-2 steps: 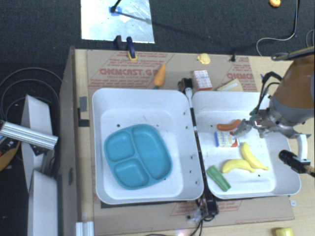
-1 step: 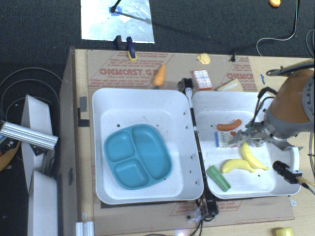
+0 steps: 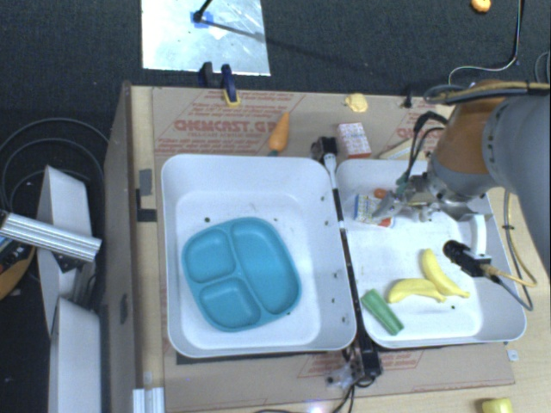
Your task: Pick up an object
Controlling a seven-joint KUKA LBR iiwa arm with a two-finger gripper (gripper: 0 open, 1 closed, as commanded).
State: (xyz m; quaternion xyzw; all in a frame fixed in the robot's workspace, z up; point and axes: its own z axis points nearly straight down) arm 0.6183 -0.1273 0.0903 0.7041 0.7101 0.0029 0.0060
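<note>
The right bin [image 3: 499,317] holds two yellow bananas [image 3: 428,284] near its middle and a green block [image 3: 381,311] at its front left. A small white packet with red and blue print [image 3: 370,207] lies at the bin's back left. My gripper [image 3: 403,198] hangs low over the back of this bin, just to the right of the packet and close to it. I cannot make out anything held in it. The grey arm with its orange band [image 3: 461,140] reaches in from the right.
A blue divided plate [image 3: 241,272] lies in the left bin [image 3: 185,188]. Behind the bins on the cardboard sit an orange carrot-like thing [image 3: 278,133], a small white and red box [image 3: 354,139] and a yellow lump [image 3: 356,102].
</note>
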